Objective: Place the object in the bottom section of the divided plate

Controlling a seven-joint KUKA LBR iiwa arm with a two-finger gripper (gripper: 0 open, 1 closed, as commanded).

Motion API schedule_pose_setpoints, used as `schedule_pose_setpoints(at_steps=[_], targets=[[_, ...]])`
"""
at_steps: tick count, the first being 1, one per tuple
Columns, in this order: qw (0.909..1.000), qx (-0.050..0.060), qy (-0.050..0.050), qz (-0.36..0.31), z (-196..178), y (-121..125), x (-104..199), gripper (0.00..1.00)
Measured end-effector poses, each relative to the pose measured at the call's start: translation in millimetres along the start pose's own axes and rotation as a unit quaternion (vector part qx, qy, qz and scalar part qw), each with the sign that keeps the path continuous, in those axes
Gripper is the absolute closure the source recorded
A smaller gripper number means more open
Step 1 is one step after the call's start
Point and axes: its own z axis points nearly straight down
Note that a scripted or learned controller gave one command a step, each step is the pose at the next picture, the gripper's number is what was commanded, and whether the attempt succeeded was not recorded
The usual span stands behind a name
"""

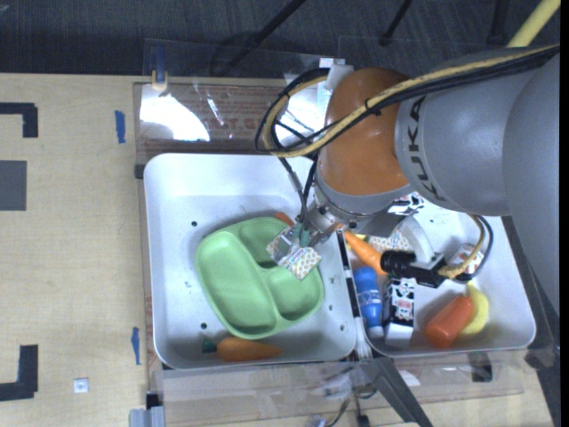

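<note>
tool (299, 238): low over the green plate (240, 278) in the left bin (169, 238), pinching a small patterned packet (302, 261)
packet: hanging over the plate's right side, near the ridge between sections
progress: pickup looks done; release not yet made
left to do: lower into the bottom section, let go
elsewhere: a carrot (247, 349) lies just below the plate; right bin (516, 327) holds toys

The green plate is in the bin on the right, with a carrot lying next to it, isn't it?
Not quite. The green plate is in the left bin, not the right one. The carrot does lie next to it, just below. The camera view shows this.
</note>
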Motion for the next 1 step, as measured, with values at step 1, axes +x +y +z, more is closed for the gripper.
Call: schedule_pose_setpoints(at_steps=[1], targets=[[1.0000, 0.000, 0.000, 0.000, -0.3, -0.1, -0.5, 0.00]])
